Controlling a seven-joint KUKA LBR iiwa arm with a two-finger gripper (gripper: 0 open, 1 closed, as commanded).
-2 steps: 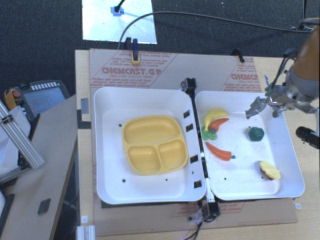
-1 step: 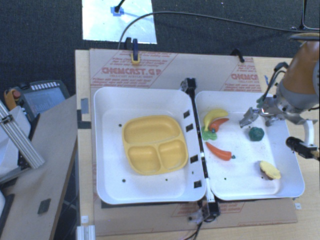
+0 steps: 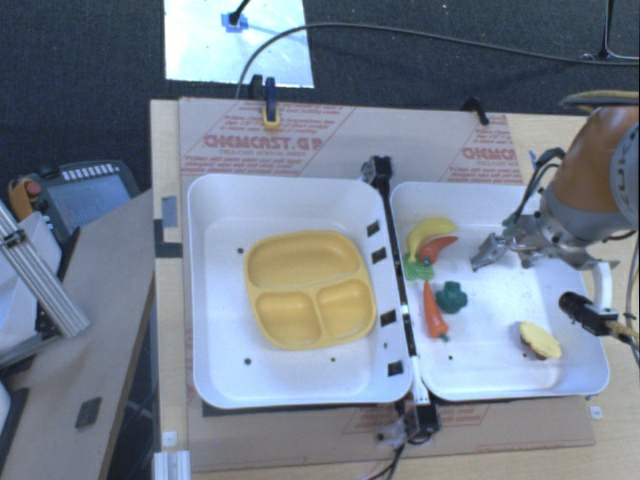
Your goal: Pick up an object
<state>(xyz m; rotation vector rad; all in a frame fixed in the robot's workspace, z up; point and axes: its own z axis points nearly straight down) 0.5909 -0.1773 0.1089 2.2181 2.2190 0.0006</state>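
Observation:
The right bin [image 3: 500, 378] holds several toy foods. A yellow banana [image 3: 430, 231] lies on a red pepper [image 3: 440, 248] near the bin's left wall, with a small green piece [image 3: 413, 268] below them. An orange carrot [image 3: 435, 313] and a dark green toy [image 3: 453, 296] sit near the middle. A yellow lumpy piece [image 3: 540, 340] rests at the front right. My gripper [image 3: 500, 255] hangs low over the bare bin floor, right of the banana and pepper and apart from them. Nothing shows in it.
The left bin [image 3: 215, 358] holds a yellow three-compartment tray [image 3: 308, 288]. A black divider strip [image 3: 392, 278] runs between the bins. The grey and orange arm [image 3: 595, 183] covers the right bin's far right corner. A control pendant [image 3: 85, 193] lies on the left bench.

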